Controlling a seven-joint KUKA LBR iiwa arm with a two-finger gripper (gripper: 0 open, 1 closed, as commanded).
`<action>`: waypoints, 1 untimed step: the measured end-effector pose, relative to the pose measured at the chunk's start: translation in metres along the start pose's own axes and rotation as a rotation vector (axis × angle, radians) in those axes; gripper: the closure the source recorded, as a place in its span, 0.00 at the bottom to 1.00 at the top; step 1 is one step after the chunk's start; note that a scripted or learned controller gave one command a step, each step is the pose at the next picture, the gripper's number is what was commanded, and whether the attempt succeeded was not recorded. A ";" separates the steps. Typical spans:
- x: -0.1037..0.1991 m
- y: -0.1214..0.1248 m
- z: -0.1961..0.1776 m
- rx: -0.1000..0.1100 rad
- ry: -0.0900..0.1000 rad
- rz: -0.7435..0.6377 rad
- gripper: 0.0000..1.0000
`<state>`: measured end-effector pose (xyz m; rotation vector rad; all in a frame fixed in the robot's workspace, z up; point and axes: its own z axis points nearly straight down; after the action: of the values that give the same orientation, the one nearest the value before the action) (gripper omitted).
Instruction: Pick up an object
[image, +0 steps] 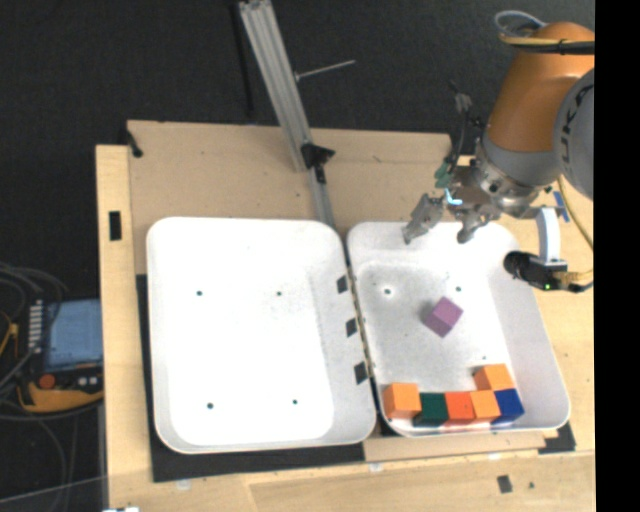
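A purple block lies alone near the middle of the right bin. Along that bin's near edge sit several blocks: an orange one, a dark green one, a red-orange one, another orange one and a blue one. My gripper hangs above the far edge of the right bin, well behind the purple block. Its two fingers are spread apart with nothing between them.
The left bin lies beside the right one, with only small dark specks on its floor. A slanted metal rail runs from the top down to the gap between the bins. Cables and a blue device sit off the bench at left.
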<state>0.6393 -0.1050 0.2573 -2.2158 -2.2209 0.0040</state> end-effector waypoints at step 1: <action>0.000 0.001 -0.003 -0.005 -0.001 -0.001 0.00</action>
<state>0.6401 -0.1049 0.2605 -2.2180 -2.2246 -0.0011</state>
